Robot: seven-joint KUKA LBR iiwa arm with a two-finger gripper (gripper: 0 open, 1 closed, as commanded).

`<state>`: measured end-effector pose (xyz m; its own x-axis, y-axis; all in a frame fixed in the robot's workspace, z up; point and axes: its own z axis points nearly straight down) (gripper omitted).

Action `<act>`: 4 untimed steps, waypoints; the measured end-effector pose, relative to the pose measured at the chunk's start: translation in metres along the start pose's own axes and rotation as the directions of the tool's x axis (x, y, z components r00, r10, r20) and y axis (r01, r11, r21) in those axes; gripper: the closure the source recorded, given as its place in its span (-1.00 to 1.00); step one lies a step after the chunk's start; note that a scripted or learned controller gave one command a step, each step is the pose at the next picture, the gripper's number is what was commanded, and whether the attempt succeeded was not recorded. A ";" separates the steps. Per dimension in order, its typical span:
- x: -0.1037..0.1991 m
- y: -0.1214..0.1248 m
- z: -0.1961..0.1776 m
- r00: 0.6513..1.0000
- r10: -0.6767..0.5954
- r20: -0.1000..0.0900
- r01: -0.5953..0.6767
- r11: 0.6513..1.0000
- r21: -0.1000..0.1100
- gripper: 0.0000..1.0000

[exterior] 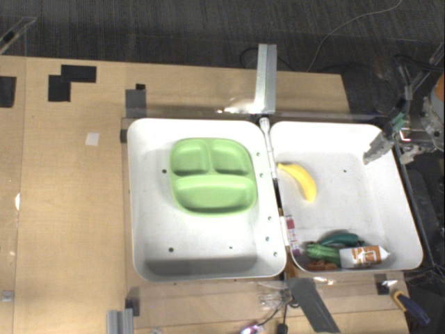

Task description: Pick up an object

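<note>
I see the hand (379, 148) at the right bin's (348, 186) far right corner; I cannot tell its opening, and nothing shows in it. The banana (300, 179) lies well left of it. Risk: descending here strikes the bin wall.

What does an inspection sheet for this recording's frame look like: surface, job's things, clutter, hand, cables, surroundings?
Surface: wooden bench bearing two shallow white bins side by side, the left bin and the right bin.
Job's things: banana in the right bin, near its left wall; small bottle with an orange label and a heap of green items at its near edge.
Clutter: green divided plate in the left bin.
Hand: hand over the right bin's far right corner, nothing seen between its fingers; open or shut cannot be told.
Cables: thin cable across the dark floor beyond the bench.
Surroundings: black markers on the bench, far left.
</note>
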<state>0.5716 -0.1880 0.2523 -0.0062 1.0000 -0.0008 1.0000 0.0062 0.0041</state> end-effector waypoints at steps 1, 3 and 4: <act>0.061 -0.009 0.089 0.992 -0.128 -0.001 0.128 0.992 0.001 -1.00; 0.068 0.030 0.162 1.000 -0.022 0.002 0.022 1.000 -0.011 -1.00; 0.068 0.030 0.162 1.000 -0.022 0.002 0.022 1.000 -0.011 -1.00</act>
<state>0.6019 -0.1204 0.0907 -0.0281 0.9996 -0.0032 0.9995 0.0282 0.0154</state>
